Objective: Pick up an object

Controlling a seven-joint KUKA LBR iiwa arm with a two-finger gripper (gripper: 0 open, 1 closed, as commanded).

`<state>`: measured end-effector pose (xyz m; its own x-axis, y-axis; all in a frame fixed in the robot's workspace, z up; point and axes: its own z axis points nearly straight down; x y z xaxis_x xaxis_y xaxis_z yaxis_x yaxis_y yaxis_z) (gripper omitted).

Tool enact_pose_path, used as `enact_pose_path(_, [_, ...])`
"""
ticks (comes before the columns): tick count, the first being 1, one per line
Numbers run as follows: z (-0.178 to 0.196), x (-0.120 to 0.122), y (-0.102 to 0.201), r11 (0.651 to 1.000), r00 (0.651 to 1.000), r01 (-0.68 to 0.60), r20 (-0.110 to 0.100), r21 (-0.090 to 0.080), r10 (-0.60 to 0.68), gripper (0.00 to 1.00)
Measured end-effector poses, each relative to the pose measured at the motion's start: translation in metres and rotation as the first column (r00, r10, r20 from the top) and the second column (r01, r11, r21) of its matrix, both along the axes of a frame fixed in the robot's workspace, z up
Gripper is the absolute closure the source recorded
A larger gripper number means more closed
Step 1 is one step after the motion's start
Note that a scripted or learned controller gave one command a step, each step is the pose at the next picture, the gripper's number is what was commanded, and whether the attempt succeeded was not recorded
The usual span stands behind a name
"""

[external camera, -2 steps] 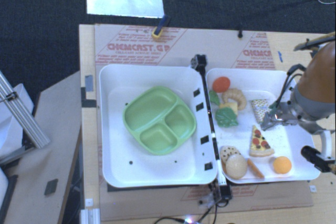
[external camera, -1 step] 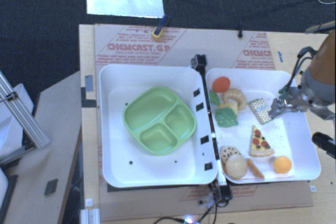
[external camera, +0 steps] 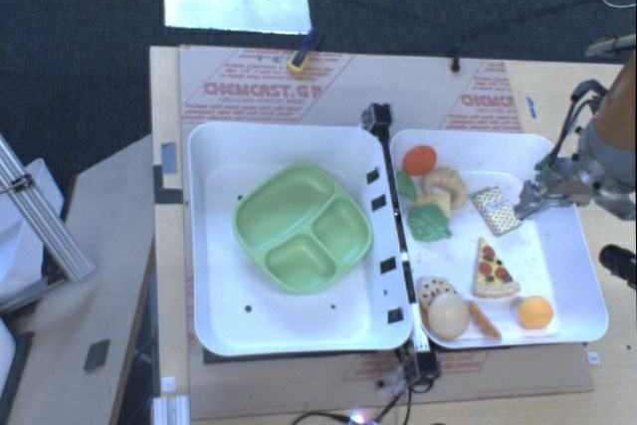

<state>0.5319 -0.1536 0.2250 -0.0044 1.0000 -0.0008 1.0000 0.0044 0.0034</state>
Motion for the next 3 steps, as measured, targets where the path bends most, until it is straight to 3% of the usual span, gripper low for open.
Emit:
enact_pose_path(2, [-0.003, 0.091, 0.075, 1.000, 1.000, -0.004, 0.002, 0.001, 0.004, 1.00])
enact_pose_path(3, [0.010, 0.113, 0.084, 1.000, 1.000, -0.002, 0.001, 0.001, 0.002, 1.00])
